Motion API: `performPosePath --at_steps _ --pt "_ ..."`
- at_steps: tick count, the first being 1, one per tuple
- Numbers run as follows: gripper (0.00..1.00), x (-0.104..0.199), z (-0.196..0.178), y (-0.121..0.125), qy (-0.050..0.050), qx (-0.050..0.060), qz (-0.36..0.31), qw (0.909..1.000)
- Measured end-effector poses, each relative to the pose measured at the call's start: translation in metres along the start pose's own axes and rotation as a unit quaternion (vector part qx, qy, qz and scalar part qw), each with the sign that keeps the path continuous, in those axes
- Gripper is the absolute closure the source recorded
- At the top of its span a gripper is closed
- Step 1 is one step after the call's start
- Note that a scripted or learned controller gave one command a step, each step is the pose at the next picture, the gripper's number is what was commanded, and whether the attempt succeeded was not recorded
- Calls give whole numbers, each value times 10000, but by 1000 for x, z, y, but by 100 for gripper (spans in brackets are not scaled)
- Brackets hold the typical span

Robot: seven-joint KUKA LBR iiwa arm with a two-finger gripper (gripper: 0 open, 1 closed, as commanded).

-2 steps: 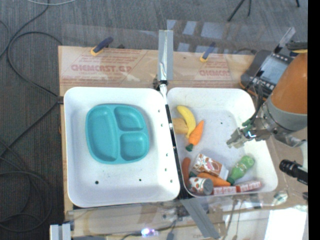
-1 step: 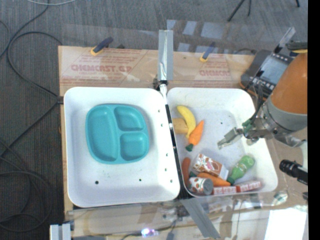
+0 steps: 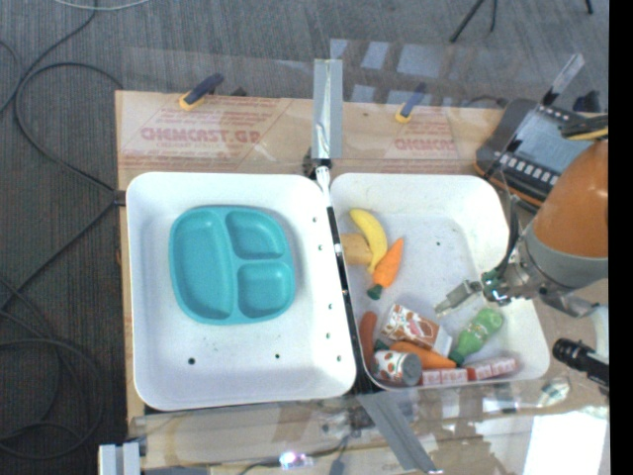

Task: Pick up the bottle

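The green bottle (image 3: 477, 332) lies on its side in the right bin (image 3: 465, 201), near the bin's front right corner, with its cap end pointing down-left. My gripper (image 3: 473, 293) hangs low over the bin just above and slightly left of the bottle. It looks close to the bottle's upper end, and nothing is visibly held. The grey arm with its orange band (image 3: 582, 206) comes in from the right edge.
The right bin also holds a banana (image 3: 368, 232), a carrot (image 3: 388, 265), a snack packet (image 3: 409, 327), a can (image 3: 396, 366), a second carrot (image 3: 423, 354) and a red tube (image 3: 485, 370) crowded beside the bottle. A teal divided plate (image 3: 233, 263) sits in the left bin (image 3: 158, 364).
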State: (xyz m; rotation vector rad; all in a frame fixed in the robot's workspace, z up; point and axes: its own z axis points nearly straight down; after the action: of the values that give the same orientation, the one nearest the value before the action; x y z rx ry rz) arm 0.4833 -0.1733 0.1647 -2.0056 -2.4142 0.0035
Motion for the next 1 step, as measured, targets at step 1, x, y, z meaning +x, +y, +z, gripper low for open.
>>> performPosePath --at_steps 1 --pt "0 -12 -50 -1 -16 -17 -841 9965"
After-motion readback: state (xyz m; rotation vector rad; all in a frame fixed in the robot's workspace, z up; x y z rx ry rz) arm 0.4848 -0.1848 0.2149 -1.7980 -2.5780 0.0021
